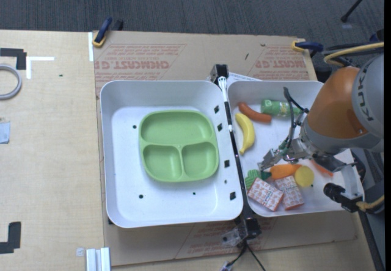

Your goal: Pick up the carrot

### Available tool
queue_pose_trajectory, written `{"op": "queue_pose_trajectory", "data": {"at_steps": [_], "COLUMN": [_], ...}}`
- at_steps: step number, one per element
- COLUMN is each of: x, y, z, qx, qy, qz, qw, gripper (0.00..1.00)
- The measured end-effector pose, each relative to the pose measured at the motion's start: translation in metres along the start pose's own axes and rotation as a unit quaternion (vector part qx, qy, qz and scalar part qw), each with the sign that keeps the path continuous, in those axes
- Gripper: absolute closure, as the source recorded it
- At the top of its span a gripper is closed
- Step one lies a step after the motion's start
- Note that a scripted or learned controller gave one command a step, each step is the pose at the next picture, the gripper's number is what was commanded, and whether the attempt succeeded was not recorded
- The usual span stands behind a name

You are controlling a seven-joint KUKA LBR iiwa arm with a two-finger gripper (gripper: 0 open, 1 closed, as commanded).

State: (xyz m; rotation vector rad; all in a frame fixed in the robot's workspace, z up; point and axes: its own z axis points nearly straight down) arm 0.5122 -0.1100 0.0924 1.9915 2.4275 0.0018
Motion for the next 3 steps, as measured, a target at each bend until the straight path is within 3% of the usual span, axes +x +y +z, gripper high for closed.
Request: {"op": "queue_pose_trajectory", "data": {"at_steps": [1, 2, 3], "x": [0.016, 0.016, 0.092], "y": [-0.031, -0.029, -0.009], "z": [-0.001, -0.010, -0.100], "qx": [-0.001, -0.002, 0.000], "qy": [-0.001, -0.001, 0.000], "qz": [-0.075, -0.074, -0.004], "qw": [0.9972, 0.9972, 1.0000], "gripper": [0.00, 1.00, 1.00]}}
